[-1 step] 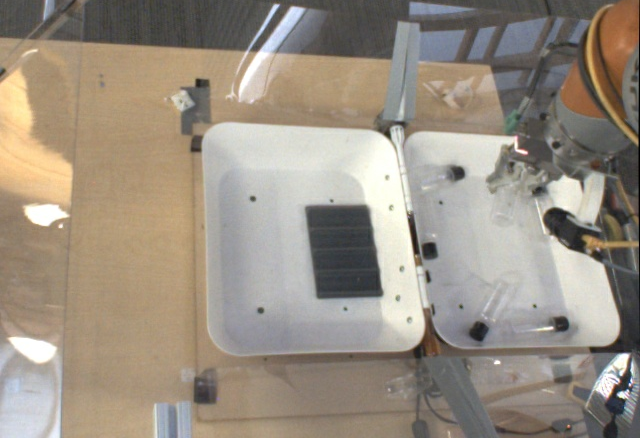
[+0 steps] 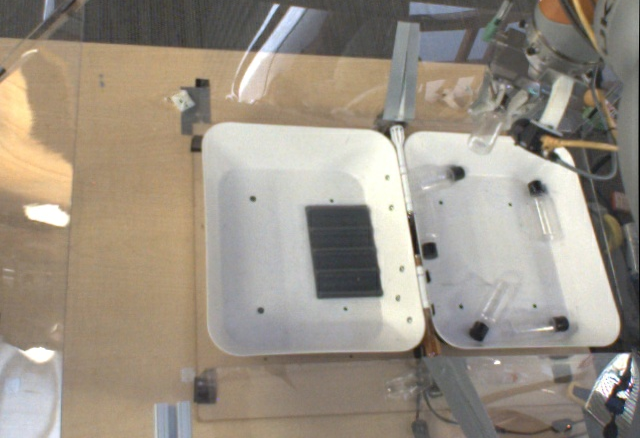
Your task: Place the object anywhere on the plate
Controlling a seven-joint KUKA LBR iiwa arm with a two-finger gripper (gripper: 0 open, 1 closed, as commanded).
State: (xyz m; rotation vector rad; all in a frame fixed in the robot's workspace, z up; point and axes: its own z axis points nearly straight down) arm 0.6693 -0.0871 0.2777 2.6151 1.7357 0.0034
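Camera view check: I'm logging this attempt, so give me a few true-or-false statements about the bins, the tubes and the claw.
1. The dark ribbed rectangular plate lies in the left white bin. True.
2. A clear plastic tube hangs at the claw, above the right white bin's far edge. True.
3. The right bin holds no tubes. False: several black-capped clear tubes lie there, one near its right side.
4. A tube already rests on the plate. False: nothing lies on the plate.
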